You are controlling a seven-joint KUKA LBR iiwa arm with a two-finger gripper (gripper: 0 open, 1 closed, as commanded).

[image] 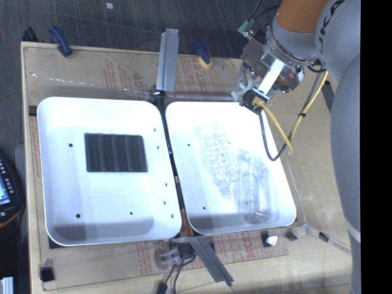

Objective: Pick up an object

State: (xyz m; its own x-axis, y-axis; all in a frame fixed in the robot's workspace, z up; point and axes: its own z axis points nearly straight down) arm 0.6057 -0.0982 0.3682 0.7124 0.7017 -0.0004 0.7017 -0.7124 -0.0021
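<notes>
Clear plastic makes up the likeliest object: a transparent bottle [257, 192] is seen lying on its side in the right bin [190, 133], near that bin's front right corner, with its long axis running roughly from back to front. Just beside it, towards the bin's middle, a crumpled piece of clear plastic [215, 155] is spread out. Whether the two are touching cannot be settled, since both are nearly lost against the white floor.

The bottle is judged to be light, thin-walled and smooth. It would probably roll if nudged from the side, dent if squeezed hard, and slip if caught near its rounded end. A hold across the body at about mid-length, set square to the long axis, is judged the soundest. The side facing the crumpled plastic is the more crowded approach. The crumpled piece is judged soft and springy, so it is the poorer choice.

The gripper [243, 89] is found over the back edge of the right bin, towards its back right corner and well apart from the bottle. How far open it is cannot be told from this angle, and no object is seen in its grasp.

In the left bin [61, 188] a dark ribbed panel [115, 152] lies flat, well apart from everything else. Both bins are carried by the table [92, 60], at whose back edge blue clamps [60, 40] are fixed.
</notes>
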